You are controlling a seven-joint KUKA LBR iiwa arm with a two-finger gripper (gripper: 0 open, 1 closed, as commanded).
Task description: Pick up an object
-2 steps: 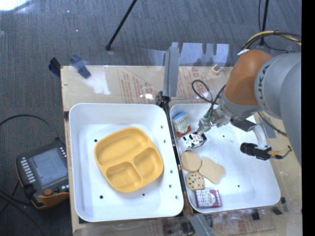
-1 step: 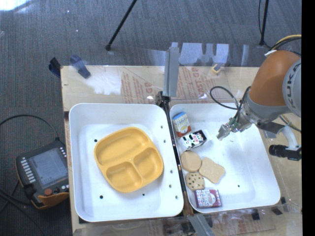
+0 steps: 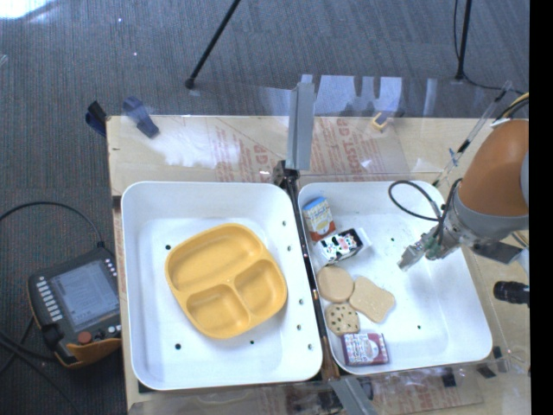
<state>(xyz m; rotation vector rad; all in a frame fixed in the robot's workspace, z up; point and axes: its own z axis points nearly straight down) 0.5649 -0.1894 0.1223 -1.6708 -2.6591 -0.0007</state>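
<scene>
One fixed camera, mounted above the bench [image 3: 199, 145], looking down at a slant. Moderate distance: both white bins, left bin [image 3: 138, 232] and right bin [image 3: 449, 318], fully framed; floor [image 3: 130, 41] beyond far bench edge; arm [image 3: 492, 180] entering from right.

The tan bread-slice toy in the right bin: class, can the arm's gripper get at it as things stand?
Probably yes. The tan bread-slice toy lies flat and uncovered, though touching a round tan cookie; the gripper hovers to its upper right over bare bin floor.
</scene>
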